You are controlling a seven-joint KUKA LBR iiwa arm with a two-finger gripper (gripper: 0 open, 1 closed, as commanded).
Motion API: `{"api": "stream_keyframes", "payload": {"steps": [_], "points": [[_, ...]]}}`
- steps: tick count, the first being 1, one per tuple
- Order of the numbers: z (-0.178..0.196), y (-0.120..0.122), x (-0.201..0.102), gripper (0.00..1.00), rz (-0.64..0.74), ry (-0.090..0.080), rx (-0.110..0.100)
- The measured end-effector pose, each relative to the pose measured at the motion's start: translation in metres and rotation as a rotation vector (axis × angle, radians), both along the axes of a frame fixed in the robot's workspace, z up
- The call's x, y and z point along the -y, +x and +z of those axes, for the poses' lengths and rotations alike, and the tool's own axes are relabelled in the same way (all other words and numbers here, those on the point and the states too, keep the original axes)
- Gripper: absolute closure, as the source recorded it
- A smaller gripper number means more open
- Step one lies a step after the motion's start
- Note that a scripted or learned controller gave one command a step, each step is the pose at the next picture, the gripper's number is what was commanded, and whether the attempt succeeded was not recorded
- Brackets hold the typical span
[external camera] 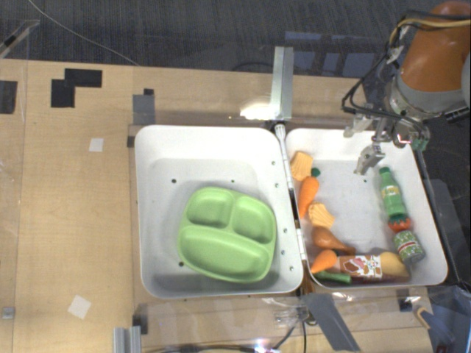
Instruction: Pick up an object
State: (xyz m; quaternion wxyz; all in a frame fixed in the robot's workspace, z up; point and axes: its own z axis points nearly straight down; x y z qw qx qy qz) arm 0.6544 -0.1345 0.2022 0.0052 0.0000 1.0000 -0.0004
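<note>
The right bin (pixel 346 197) holds several toy foods. A green bottle (pixel 391 195) lies along its right side, with a small jar (pixel 409 245) below it. A carrot (pixel 309 192) and two cracker-like pieces (pixel 300 165) lie along the left wall. A chicken leg (pixel 330 239), a ketchup bottle (pixel 362 266) and a yellow piece (pixel 395 265) lie at the near end. My gripper (pixel 370 154) hangs over the far right part of this bin, above bare floor just left of the green bottle's top, with nothing seen between its fingers.
The left bin (pixel 158 197) holds a green divided tray (pixel 228 233). A metal post (pixel 282 83) stands at the far end of the wall between the bins. Wooden bench surface (pixel 66 219) lies to the left.
</note>
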Motion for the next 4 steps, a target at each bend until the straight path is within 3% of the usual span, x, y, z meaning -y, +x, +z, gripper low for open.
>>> {"api": "stream_keyframes", "payload": {"steps": [1, 2, 3, 4], "points": [[-0.106, -0.023, 0.074, 0.00, 0.043, 0.000, -0.011], [-0.113, -0.057, 0.063, 0.00, 0.059, -0.003, 0.002], [-0.097, -0.052, 0.062, 1.00, 0.066, -0.007, 0.018], [0.039, -0.062, 0.000, 1.00, 0.135, -0.004, 0.015]]}}
